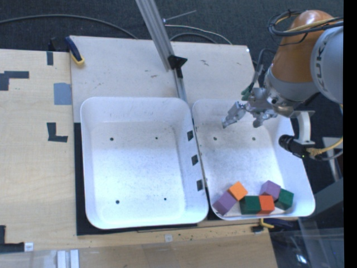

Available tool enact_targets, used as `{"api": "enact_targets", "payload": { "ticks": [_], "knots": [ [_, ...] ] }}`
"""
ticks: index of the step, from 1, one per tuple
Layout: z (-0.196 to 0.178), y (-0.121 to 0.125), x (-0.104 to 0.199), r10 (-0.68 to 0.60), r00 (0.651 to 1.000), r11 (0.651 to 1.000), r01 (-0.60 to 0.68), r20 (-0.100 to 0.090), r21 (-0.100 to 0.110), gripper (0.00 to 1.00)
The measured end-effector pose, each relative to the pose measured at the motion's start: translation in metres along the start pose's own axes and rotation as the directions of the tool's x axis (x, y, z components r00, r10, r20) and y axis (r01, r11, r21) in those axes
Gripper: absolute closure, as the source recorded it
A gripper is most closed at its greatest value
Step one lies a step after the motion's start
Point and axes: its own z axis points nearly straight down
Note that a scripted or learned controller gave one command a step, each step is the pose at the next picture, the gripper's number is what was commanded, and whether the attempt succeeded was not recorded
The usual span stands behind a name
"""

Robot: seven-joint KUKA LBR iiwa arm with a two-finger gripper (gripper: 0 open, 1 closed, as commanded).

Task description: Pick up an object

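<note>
Closest to me, down at the near edge of the right bin (290, 166), sits a huddle of small blocks pressed together by the rim. From the left there is a purple block (225, 202), then an orange block (237, 191) just behind it, a dark green block (250, 205), a smaller orange-red block (266, 204) touching that, a second purple block (270, 188) behind, and a green block (285, 199) at the near right corner. They lie touching or nearly so, a tight cluster along that near wall.

The left bin (95, 166) stands side by side with the right one, their rims meeting in the middle of the bench (33, 161).

The arm (304, 49) comes in from the right, grey with its orange band, and its gripper (244, 116) hangs over the far part of the right bin, well apart from the blocks. Its two fingers are spread apart with nothing between them, one finger (231, 118) pointing down towards the bin floor.

A slanted metal rail (156, 27) crosses the far side of the bench, ending near where the two bins meet, and a blue and yellow tool (75, 51) lies at the far left corner of the pale board.
</note>
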Motion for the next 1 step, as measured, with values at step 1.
{"api": "enact_targets", "payload": {
  "ticks": [1],
  "knots": [
    [0.1346,-0.0740,-0.0171,0.004,1.000,1.000,-0.004,-0.002,0.012,0.00]
  ]
}}
